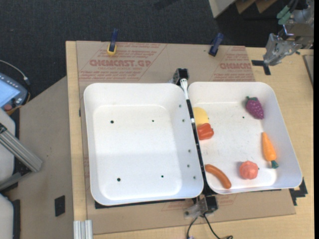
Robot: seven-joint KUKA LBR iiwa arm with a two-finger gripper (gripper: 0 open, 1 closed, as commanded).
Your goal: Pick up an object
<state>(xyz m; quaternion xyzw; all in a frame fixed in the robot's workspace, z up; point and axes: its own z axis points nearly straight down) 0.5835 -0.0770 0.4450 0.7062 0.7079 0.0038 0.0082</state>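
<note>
The right bin (232,138) holds several toy foods. A purple bunch of grapes (254,107) lies at its far right. A yellow piece (200,115) and a red pepper (205,131) sit against the bin's left wall. An orange carrot (269,149) lies along the right side, a pinkish-red round fruit (248,170) rests near the front, and an orange-red sausage (218,176) lies at the front left. My gripper (278,48) hangs beyond the bin's far right corner, above the bench and well away from every object, with nothing seen in it.
The left bin (134,143) stands beside the right one, their walls meeting at a black clip (181,75). Blue clamps (113,41) (216,44) grip the cardboard's far edge. Grey equipment (15,148) stands off the bench's left side.
</note>
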